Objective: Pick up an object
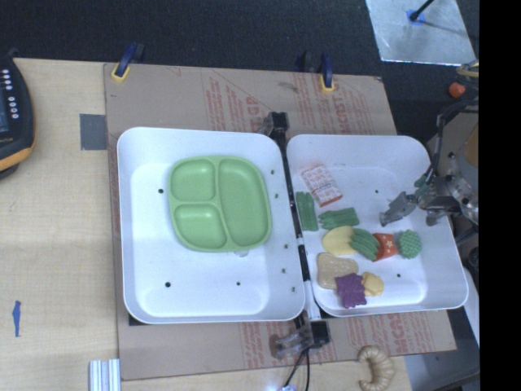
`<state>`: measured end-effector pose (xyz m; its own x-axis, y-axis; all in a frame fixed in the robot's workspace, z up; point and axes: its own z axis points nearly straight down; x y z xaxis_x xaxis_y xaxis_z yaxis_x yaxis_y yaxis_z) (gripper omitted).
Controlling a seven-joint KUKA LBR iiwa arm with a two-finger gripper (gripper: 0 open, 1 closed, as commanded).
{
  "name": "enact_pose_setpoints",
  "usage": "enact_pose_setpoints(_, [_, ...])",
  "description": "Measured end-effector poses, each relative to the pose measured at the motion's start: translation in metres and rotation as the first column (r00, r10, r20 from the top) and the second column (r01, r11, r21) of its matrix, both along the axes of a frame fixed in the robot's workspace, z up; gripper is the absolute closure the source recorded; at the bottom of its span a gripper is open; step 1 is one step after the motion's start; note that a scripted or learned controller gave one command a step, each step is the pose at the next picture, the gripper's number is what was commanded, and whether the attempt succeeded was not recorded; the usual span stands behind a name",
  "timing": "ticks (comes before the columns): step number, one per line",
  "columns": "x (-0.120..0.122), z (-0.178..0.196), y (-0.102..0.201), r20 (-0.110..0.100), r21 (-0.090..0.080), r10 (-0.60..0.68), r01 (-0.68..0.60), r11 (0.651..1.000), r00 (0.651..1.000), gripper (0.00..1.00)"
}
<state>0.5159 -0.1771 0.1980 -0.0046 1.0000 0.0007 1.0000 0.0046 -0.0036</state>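
Observation:
The right bin point(391, 157) holds several toy foods. A red-and-white packet point(321, 184) lies near its back left. A green bar point(306, 210) and a green pod point(339, 217) sit below it. Further forward are a yellow lemon point(339, 240), a dark green pickle point(364, 244), a red piece point(384, 245) and a green broccoli point(409, 243). A tan slice point(332, 269), purple grapes point(351, 290) and a small yellow piece point(373, 283) lie at the front. My gripper point(401, 207) hangs low over the bin's right side, just above and behind the broccoli, with nothing seen in it.
The left bin point(142, 218) holds a light green divided plate point(220, 203). A tan curled toy point(376, 366) lies outside on the cardboard at the front right. A yellow-edged pendant point(12, 112) rests at the far left. Clamps point(326, 73) hold the cardboard's back edge.

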Motion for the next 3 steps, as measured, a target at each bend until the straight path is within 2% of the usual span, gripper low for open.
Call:
enact_pose_setpoints(1, [0.041, -0.110, 0.010, -0.001, 0.001, 0.003, -0.003, 1.000, 1.000, 0.00])
enact_pose_setpoints(2, [0.120, -0.084, -0.035, 0.011, -0.005, 0.003, -0.003, 1.000, 1.000, 0.00])
enact_pose_setpoints(3, [0.143, 0.027, -0.036, 0.012, -0.004, 0.001, -0.001, 1.000, 1.000, 0.00])
